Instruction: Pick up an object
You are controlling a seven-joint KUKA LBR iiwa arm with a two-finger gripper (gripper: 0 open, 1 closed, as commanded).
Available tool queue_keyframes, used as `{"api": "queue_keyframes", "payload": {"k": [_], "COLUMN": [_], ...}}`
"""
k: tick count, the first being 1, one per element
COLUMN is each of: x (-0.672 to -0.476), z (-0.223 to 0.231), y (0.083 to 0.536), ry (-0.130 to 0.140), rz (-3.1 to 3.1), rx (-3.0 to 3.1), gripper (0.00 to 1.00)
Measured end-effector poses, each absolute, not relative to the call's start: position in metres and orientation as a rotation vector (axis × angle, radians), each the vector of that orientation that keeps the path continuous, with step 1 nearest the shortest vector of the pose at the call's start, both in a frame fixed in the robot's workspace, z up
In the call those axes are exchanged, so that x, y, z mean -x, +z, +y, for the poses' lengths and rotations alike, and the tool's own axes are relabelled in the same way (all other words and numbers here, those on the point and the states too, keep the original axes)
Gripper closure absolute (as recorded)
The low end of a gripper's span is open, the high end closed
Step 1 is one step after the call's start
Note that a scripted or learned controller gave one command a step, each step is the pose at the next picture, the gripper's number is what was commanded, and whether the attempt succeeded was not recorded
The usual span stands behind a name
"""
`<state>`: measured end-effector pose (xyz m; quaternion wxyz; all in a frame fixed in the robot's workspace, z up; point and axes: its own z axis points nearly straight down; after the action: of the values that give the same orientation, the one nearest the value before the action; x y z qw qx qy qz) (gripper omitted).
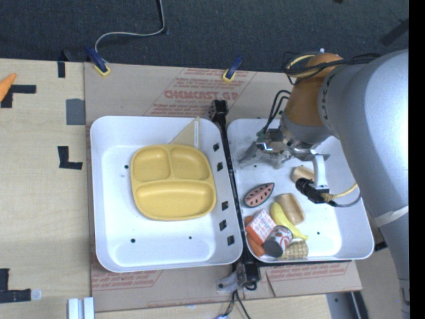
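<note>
Several small things lie heaped at the lower middle of the frame, in the right bin [345,248]: a brown speckled piece [259,194], a yellow banana [287,212], a dark-topped can [276,242]. Above them, toward the upper right, the pincer [269,146] hangs low over bare bin floor; its spread and load I cannot tell. Judged step: the approach. Next it must shift down-frame over one item.

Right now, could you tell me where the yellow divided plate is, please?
The yellow divided plate lies in the left bin, near its middle, across the divider from the toy food.
</note>
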<state>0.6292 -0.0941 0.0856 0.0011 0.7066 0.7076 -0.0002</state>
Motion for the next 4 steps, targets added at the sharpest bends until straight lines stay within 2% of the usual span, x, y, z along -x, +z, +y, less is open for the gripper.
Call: {"api": "queue_keyframes", "payload": {"k": [1,2,3,4], "x": [-0.669,-0.649,-0.584,-0.624], "z": [-0.113,-0.113,-0.100,-0.107], "y": [0.085,0.086,0.086,0.086], "ry": [0.000,-0.001,0.000,0.003], "rz": [2.222,2.221,2.220,2.221], "rx": [-2.217,-2.218,-2.220,-2.217], "gripper": [0.00,0.00,0.00,0.00]}}
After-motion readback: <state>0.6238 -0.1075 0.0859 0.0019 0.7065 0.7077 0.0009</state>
